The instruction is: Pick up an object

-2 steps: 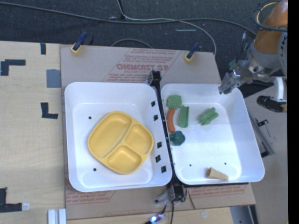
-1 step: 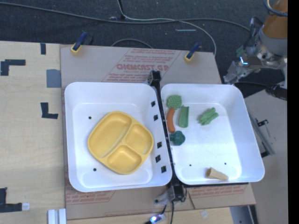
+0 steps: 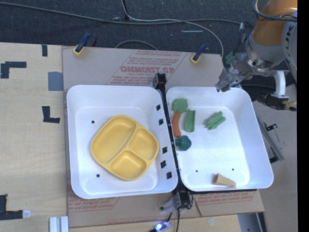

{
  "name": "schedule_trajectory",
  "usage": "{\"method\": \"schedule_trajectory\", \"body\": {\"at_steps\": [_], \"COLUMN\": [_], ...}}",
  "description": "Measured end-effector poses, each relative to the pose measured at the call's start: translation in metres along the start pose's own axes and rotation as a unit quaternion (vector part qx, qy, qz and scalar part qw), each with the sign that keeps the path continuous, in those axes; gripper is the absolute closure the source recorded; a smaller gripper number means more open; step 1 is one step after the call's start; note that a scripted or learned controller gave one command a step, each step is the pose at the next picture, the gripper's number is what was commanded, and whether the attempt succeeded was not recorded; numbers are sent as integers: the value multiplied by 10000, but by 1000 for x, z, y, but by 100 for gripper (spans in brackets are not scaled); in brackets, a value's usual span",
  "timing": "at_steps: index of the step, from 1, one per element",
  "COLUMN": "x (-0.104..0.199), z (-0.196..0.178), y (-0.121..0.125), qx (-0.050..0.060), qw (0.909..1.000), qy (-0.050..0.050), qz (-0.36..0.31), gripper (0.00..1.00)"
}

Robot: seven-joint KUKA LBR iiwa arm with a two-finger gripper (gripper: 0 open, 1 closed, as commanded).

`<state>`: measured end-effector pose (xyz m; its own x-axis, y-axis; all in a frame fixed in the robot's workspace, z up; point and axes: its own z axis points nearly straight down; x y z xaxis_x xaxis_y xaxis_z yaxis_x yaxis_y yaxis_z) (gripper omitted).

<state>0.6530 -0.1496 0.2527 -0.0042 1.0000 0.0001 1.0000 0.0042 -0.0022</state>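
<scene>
From the overhead camera I saw the gripper [image 3: 226, 84] hanging over the far rim of the right bin [image 3: 251, 129], near its back corner, with the grey arm [image 3: 270, 28] reaching in from the right. At that size I could not tell how the tool was set, and I saw nothing clamped in it.

Everything I might pick lay on the bin floor. A light green broccoli [image 3: 180, 104] sat near the divider, with an orange carrot [image 3: 176, 123] and a green cucumber [image 3: 189, 120] just below it, side by side. A darker green broccoli piece [image 3: 183, 142] lay under those. A bunch of green beans [image 3: 215, 120] lay apart towards the middle, and a tan wedge [image 3: 224, 180] rested near the front wall.

The left bin [image 3: 79, 144] held a yellow divided plate [image 3: 125, 147].

By my judgement the task was barely begun: nothing lifted, and choosing, descending, closing and raising were all left.
</scene>
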Motion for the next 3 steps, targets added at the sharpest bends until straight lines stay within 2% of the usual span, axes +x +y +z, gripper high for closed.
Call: {"method": "schedule_trajectory", "body": {"at_steps": [2,3], "x": [87,133], "z": [-5,12], "y": [-39,-62], "qx": [2,13], "qw": [10000,10000], "qy": [6,2], "qz": [-4,-1], "gripper": [100,100]}}
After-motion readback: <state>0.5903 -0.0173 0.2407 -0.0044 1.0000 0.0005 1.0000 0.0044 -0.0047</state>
